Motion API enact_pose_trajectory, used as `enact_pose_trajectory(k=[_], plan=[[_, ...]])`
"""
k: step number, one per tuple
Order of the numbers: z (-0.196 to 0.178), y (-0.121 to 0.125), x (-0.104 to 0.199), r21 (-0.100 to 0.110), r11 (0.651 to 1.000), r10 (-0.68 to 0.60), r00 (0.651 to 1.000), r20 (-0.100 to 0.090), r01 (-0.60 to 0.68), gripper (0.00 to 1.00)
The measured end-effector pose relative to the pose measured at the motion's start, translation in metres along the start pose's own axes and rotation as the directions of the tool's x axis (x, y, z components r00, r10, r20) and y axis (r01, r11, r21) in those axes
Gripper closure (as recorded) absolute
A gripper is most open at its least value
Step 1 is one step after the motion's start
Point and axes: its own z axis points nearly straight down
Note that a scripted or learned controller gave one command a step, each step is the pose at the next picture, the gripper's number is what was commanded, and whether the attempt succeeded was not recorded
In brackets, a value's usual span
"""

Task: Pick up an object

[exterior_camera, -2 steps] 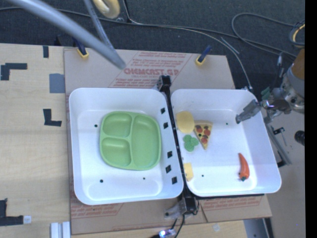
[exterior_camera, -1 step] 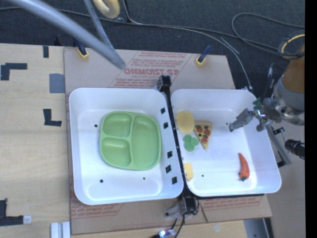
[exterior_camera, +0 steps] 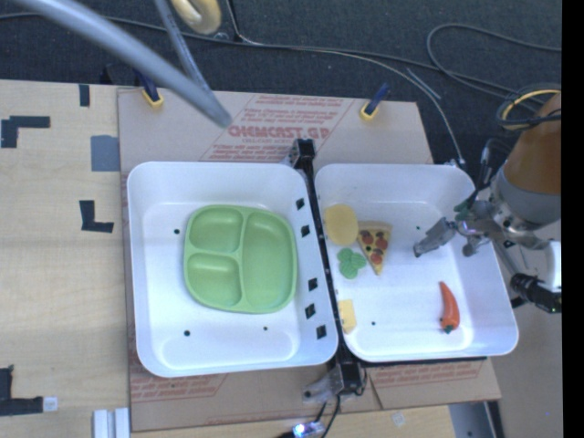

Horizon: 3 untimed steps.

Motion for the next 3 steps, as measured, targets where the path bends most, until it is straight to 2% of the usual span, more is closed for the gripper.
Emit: enact_pose_trajectory(k=[1, 2, 3], plan=[[0.064, 0.000, 0.004, 0.000, 1.000, -0.002, 1.000, -0.001, 0.002, 0.00], [0.051, 0.002, 0.005, -0.004, 1.000, -0.003, 1.000, -0.002, 0.003, 1.00], [-0.012, 0.002, 0.000, -0.012, 1.000, -0.002, 1.000, 0.001, 0.002, 1.00]])
